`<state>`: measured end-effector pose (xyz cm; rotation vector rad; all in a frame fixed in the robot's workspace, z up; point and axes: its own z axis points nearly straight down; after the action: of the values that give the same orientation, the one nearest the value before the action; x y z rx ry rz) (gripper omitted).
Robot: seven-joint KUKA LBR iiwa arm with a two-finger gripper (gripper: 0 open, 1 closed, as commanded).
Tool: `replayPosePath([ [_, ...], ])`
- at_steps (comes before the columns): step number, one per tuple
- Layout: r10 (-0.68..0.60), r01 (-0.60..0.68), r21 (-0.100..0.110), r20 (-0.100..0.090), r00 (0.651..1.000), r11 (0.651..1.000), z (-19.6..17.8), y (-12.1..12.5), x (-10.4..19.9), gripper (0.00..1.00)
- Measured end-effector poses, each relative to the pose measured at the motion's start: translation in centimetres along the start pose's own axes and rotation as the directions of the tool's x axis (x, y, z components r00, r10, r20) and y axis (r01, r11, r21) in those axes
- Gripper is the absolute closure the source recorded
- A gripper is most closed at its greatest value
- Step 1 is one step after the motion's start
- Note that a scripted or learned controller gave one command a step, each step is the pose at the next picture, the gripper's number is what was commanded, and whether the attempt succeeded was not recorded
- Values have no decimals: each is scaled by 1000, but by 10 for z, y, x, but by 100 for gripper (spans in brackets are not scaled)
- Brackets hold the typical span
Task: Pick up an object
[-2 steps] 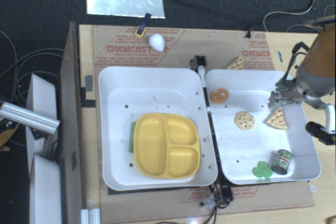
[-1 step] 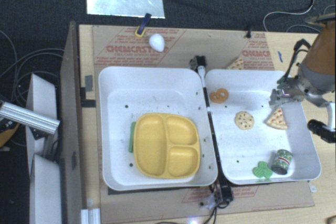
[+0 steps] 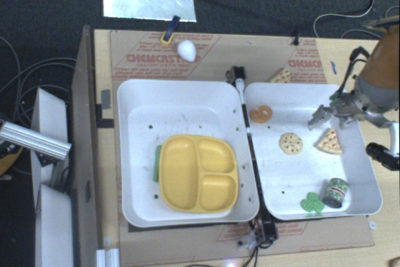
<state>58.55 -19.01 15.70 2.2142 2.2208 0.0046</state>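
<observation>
My gripper (image 3: 333, 117) hung open and unladen near the right bin's (image 3: 369, 166) far edge, just above the pizza slice (image 3: 329, 142).

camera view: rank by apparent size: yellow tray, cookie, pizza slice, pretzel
1. yellow tray, by far the largest
2. pizza slice and cookie, too alike to rank
3. pretzel, smallest

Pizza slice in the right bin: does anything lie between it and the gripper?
Nothing visible does. The gripper hangs just above the pizza slice, with bare right bin floor between them. The cookie lies off to the slice's left, apart from it.
</observation>
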Motion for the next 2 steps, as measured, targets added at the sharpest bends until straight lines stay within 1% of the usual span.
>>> replayPosePath([
  [1,3,-3,4,0,1000,1000,26,1,-17,0],
  [2,2,-2,-2,3,1000,1000,64,-3,-17,0],
])
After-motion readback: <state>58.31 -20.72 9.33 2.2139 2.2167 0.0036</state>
